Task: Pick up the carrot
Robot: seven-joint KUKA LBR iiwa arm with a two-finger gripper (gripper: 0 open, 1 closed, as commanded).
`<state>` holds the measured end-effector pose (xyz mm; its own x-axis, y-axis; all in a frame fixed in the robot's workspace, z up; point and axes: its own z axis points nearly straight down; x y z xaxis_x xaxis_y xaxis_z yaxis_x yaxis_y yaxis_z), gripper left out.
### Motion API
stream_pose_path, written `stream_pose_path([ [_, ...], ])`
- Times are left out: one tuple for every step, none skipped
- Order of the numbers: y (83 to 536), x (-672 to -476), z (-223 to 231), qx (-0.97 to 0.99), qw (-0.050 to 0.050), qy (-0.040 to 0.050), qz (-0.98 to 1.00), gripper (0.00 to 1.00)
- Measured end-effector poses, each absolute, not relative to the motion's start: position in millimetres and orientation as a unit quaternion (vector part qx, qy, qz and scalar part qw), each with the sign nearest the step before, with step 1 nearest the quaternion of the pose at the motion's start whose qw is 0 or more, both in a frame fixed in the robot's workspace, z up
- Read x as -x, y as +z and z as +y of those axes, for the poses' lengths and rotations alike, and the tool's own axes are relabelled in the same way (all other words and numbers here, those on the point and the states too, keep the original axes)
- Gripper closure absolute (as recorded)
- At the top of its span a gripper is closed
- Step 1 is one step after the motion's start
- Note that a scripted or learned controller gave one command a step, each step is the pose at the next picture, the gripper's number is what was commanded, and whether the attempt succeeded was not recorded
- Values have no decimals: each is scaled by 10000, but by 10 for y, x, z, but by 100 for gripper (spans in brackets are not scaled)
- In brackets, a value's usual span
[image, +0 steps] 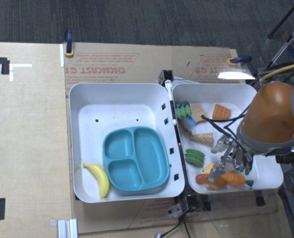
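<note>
The carrot [232,179] is orange with a green stub at its right end and lies flat near the front wall of the right bin [265,175]. My gripper [225,165] hangs low just above the carrot's left half, below the orange band of the arm [268,115]. The gripper body hides part of the carrot's top. A small orange piece [203,178] lies just left of the carrot, and a pale yellow bit [208,168] sits beside it.
The right bin also holds a green pod [195,156], a pale wedge [201,137], an orange cracker [221,112], a bread slice [198,111] and a green-and-blue item [183,111]. The left bin [87,108] holds a teal divided plate [136,158] and a banana [100,177].
</note>
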<state>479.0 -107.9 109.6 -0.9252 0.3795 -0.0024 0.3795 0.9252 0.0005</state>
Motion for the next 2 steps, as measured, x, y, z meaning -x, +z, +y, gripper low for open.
stream_pose_path([
  [914,-4779,-928,-2665,-7,5,9638,0],
  [1005,-4804,-930,-2677,21,12,9635,100],
])
